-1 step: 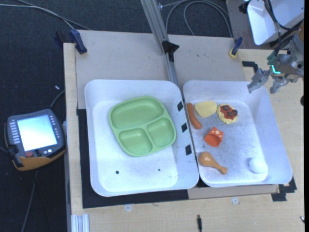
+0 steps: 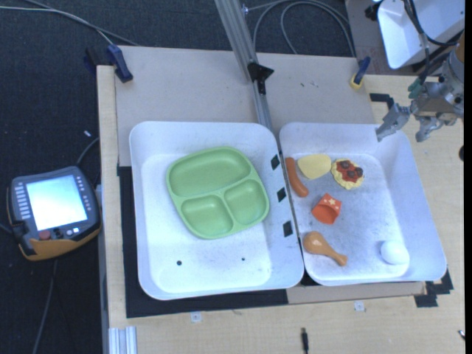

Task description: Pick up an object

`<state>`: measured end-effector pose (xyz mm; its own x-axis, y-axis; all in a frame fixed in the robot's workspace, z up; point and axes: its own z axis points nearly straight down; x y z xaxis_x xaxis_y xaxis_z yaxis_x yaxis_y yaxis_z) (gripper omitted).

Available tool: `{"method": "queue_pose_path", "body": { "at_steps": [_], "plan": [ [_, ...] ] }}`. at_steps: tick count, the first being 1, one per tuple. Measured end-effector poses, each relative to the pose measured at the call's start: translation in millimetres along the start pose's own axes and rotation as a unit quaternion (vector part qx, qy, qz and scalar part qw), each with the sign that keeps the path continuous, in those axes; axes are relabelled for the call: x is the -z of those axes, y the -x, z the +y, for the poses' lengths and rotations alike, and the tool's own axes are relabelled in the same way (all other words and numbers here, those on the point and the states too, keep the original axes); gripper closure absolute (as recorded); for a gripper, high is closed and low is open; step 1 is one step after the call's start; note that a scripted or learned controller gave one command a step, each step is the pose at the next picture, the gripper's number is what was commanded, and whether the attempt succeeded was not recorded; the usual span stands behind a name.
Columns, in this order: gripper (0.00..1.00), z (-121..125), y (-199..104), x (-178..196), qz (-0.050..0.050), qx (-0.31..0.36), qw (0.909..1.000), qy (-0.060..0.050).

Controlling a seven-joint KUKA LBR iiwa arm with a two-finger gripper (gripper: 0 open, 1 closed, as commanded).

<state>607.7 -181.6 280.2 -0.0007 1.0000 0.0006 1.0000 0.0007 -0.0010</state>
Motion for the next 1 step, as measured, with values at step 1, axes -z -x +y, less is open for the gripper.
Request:
{"method": "queue_pose_path", "body": {
  "at_steps": [1],
  "plan": [
    [0.00, -5.0, 2.9, -61.8, 0.001, -0.001, 1.0000, -0.003]
  ]
}}
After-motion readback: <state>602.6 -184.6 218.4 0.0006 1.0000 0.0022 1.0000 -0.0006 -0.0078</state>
